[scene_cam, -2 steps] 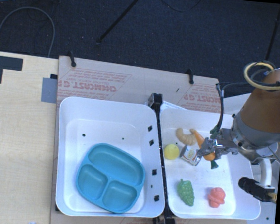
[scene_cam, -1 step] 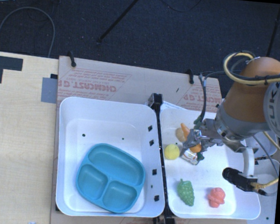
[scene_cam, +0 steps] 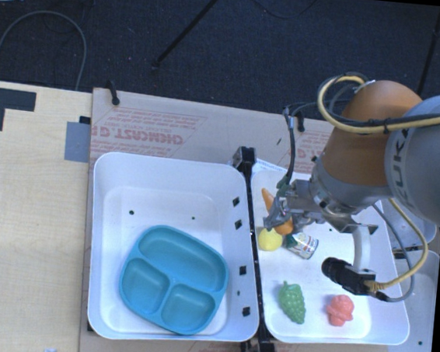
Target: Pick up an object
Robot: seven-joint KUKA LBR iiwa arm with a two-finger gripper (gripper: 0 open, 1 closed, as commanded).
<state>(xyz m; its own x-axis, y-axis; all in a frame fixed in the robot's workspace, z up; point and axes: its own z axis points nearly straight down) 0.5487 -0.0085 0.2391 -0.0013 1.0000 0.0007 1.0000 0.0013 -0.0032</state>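
Gripper [scene_cam: 280, 219], finger spread unreadable, hovers over small yellow fruit [scene_cam: 269, 240]: light, smooth, likely slippery; grip across its middle.

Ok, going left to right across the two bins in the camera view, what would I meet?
Blue divided tray in the left bin → yellow lemon-like toy → green grape bunch → pink toy in the right bin. The small can and orange piece overlap near the arm's jaws, so I've skipped them.
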